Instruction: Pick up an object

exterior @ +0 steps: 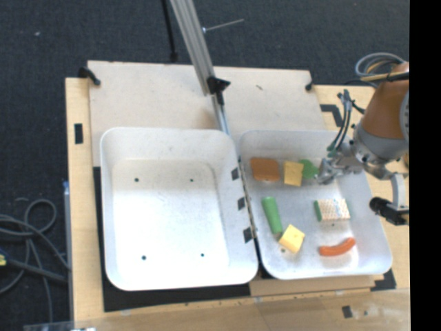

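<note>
A pale wooden bench (158,92) carries 2 shallow white bins side by side. The left bin (172,209) and right bin (365,254) touch along their inner edges.

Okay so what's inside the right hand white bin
The right shallow white bin holds a brown block, two yellow cubes, a green cylinder, a speckled white block and an orange-red curved piece. The claw partly covers a green object.
</note>
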Available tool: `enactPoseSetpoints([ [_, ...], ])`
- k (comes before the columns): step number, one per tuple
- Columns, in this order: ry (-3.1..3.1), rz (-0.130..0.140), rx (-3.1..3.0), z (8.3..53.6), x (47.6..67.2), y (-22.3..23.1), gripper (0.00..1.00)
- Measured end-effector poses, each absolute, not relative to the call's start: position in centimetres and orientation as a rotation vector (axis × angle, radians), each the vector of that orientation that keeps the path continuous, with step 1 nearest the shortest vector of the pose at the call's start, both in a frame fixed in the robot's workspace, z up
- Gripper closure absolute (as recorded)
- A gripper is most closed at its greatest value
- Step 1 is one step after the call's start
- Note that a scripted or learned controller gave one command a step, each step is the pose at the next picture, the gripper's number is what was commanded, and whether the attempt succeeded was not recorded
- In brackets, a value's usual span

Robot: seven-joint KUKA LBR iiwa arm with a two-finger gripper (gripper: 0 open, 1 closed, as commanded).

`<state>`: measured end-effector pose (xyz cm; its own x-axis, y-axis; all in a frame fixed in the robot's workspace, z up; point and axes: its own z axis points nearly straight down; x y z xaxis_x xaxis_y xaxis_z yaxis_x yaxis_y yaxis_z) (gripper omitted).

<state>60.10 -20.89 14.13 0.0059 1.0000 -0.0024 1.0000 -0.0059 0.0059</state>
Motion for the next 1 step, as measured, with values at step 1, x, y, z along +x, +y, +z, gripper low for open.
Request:
enactPoseSetpoints([
  [1, 2.214, 0.006, 2.219, 19.47, 59.97, -21.93, 1.00],
])
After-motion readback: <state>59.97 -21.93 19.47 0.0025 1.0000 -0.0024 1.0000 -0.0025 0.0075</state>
